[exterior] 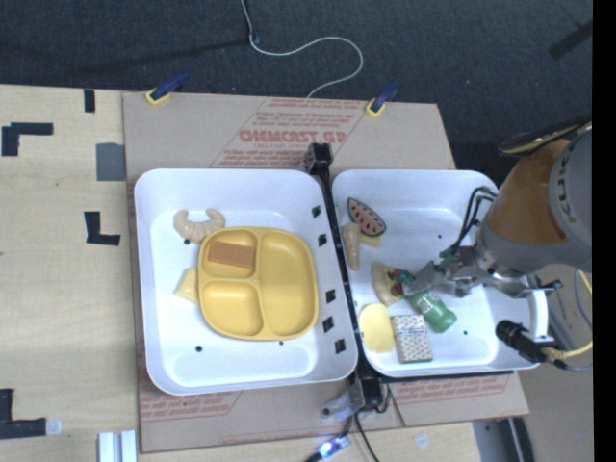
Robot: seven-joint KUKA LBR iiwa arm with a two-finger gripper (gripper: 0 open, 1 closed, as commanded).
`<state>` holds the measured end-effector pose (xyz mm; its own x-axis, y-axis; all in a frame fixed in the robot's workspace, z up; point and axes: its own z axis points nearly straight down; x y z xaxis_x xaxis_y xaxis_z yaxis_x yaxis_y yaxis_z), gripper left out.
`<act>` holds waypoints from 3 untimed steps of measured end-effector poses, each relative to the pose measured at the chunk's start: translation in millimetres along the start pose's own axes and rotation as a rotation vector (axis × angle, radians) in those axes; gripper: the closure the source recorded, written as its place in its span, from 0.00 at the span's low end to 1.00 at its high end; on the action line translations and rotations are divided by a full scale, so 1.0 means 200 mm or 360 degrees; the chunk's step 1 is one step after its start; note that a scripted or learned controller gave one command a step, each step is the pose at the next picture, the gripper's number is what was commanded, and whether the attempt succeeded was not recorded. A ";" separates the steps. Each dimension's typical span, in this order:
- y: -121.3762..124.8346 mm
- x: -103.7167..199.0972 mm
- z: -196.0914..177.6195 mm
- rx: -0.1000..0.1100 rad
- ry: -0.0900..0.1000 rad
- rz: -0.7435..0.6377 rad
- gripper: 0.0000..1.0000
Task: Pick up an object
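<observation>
This is a robotics lab set up for repeated grasping trials, not a home or a kitchen. Two shallow white bins, the left bin (pixel 154 258) and the right bin (pixel 433 186), sit side by side on a cardboard sheet (pixel 289 133) printed with red lettering and held to the worktop (pixel 58 287) by blue-and-yellow clamps (pixel 168 87). Black tape marks (pixel 96 229) are stuck on the pale wooden worktop. A thin white cable (pixel 308 51) loops over dark carpet (pixel 433 27) beyond. The bins hold toy food and a yellow sectioned plate (pixel 274 287), props rather than real meals. The grey industrial arm (pixel 539 229) reaches in over the right bin.
</observation>
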<state>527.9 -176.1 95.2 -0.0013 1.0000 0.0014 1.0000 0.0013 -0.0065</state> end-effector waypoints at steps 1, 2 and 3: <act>0.00 0.00 0.04 -0.0010 -0.0004 0.0000 0.00; 0.01 0.01 -0.01 -0.0011 0.0003 -0.0002 1.00; -0.01 0.04 -0.31 -0.0014 -0.0003 -0.0001 1.00</act>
<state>526.4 -168.0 157.2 -0.0022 1.0000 -0.0007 1.0000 0.0022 0.0025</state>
